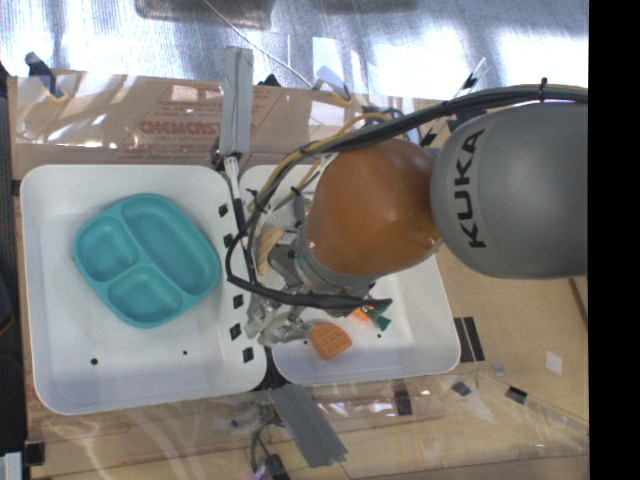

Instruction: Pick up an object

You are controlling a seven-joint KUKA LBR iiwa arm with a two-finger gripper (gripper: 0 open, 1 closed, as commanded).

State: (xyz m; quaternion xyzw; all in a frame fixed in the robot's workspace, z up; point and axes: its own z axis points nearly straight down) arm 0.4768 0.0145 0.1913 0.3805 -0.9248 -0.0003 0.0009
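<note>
The arm (pixel 500 193) reached in from the right, its orange band (pixel 370 208) hanging over the right bin (pixel 430 313). The gripper (pixel 275 320) sat low over the near-left part of that bin, close to the divide between the two bins, with black cables looped around the wrist. Finger state: could not tell, since wrist and cabling blocked the view.

An orange waffle-textured piece (pixel 330 341) lay on the right bin's floor near its front edge, just beside the gripper and not between the fingers. A small orange-and-green object (pixel 372 315), too small to identify, lay just behind and to the right of it.

In the left bin (pixel 60 368) a teal three-compartment plate (pixel 147 259) rested flat, well apart from the gripper.
</note>
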